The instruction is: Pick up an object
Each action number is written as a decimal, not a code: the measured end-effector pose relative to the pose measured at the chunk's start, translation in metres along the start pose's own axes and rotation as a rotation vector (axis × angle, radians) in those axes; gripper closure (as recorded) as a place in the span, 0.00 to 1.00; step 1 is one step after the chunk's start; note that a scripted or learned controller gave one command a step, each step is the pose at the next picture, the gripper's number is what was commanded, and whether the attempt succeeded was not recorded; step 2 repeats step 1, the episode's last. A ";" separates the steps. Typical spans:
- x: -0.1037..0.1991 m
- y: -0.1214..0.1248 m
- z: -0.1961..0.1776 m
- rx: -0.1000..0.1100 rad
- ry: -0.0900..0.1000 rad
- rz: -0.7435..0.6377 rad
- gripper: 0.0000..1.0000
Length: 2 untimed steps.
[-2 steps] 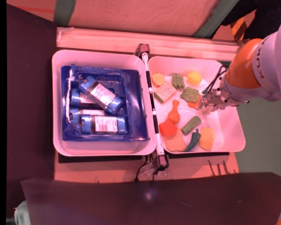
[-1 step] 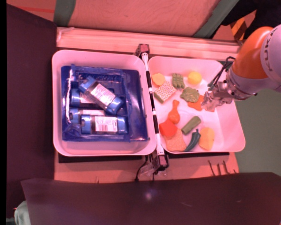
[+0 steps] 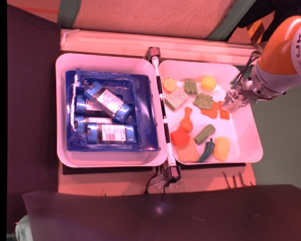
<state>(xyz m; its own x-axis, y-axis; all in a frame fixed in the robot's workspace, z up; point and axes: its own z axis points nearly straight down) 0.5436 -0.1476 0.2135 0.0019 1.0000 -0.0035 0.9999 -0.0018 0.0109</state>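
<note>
The right bin [image 3: 243, 134] holds several toy foods: a yellow round one [image 3: 208, 83], a green leafy piece [image 3: 203, 101], orange flat pieces [image 3: 216, 110], an orange drumstick shape [image 3: 187, 120], a green pickle [image 3: 204, 133], a red piece [image 3: 179, 137], a dark green chilli [image 3: 207, 150] and a yellow-orange piece [image 3: 221, 147]. My gripper [image 3: 231, 103] hangs over the right side of this bin, just right of the orange flat pieces. Nothing shows between its fingers.
The left bin [image 3: 65, 149] carries a blue tray [image 3: 140, 92] with several blue bottles with white labels [image 3: 108, 101]. A divider rail [image 3: 160, 97] runs between the bins. Near the rail lie a checked cracker [image 3: 178, 98] and an orange slice [image 3: 169, 85].
</note>
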 end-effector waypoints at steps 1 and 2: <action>-0.001 -0.001 -0.046 0.000 0.000 0.000 1.00; -0.001 -0.001 -0.046 0.000 0.000 0.000 1.00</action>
